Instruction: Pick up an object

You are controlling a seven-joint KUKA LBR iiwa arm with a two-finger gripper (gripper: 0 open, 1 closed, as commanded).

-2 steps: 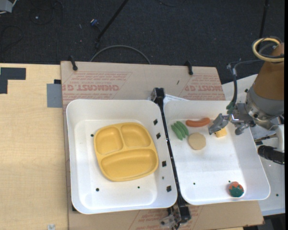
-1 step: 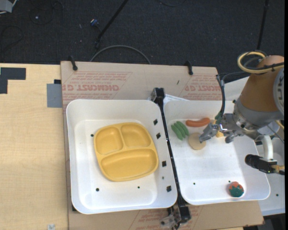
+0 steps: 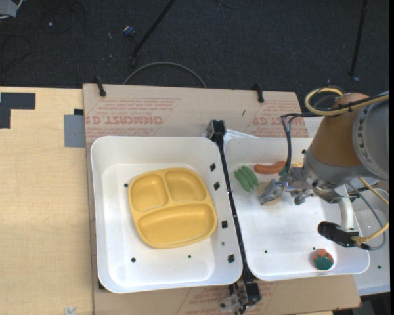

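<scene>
1. The gripper (image 3: 273,193) is hovering low in the right bin (image 3: 282,254), toward its upper-left part; whether it is open or closed I cannot tell at this size, and nothing is showing clamped in it.
2. The green object (image 3: 246,178) is lying just beside the gripper at about ten o'clock, its long axis running from ten to four o'clock, so it looks like the nearest candidate.
3. The orange object (image 3: 269,168) is sitting near the gripper at roughly twelve o'clock, lying almost nine-to-three.
4. The small green-and-red object (image 3: 323,259) is resting well apart, at about four o'clock, near the bin's lower-right corner.
5. The left bin (image 3: 111,241) is holding a yellow divided tray (image 3: 172,207), its compartments bare.
</scene>
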